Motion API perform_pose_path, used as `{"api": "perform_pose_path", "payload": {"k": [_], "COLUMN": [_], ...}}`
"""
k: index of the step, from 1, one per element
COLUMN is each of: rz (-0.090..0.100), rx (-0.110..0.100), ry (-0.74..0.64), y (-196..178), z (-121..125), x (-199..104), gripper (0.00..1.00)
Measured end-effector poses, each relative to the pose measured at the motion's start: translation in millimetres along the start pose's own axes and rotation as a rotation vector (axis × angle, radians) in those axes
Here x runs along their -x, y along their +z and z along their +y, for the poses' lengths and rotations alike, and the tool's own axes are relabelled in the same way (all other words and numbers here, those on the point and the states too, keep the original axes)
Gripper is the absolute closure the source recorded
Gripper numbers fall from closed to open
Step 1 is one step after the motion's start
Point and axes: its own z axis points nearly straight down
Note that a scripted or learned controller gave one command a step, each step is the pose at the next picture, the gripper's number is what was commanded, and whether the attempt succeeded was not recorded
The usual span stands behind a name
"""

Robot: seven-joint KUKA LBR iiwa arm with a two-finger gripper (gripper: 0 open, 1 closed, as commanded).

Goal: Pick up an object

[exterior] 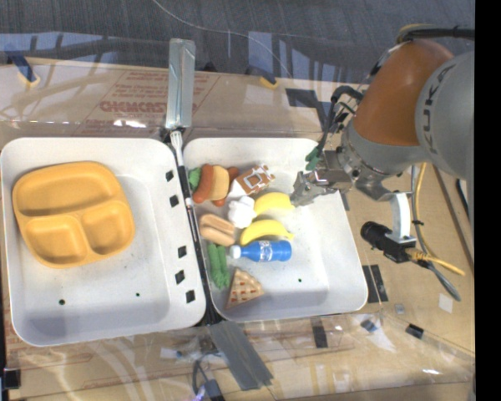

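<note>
gripper (303,189) over right bin (338,257), banana (273,203) just left, touching?

One fixed overhead camera, slanting down on both white bins (108,307), arm (409,98) entering from right

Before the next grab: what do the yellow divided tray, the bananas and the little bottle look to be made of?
Yellow divided tray: moulded plastic, matte, with soft rounded compartment walls. Bananas: probably toy plastic, smooth and evenly yellow with a slight sheen. Bottle: seemingly clear plastic with a blue label and white cap; too small to confirm.
</note>
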Motion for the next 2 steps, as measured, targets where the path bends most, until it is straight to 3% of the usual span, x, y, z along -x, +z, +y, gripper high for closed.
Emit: {"api": "perform_pose_path", "payload": {"k": [1, 2], "rz": [0.001, 0.004], "rx": [0.008, 0.015], "ry": [0.332, 0.556], "y": [109.7, 140.1], "z": [-35.0, 47.4], "x": [-23.7, -17.9], "gripper": [0.0, 0.0]}}
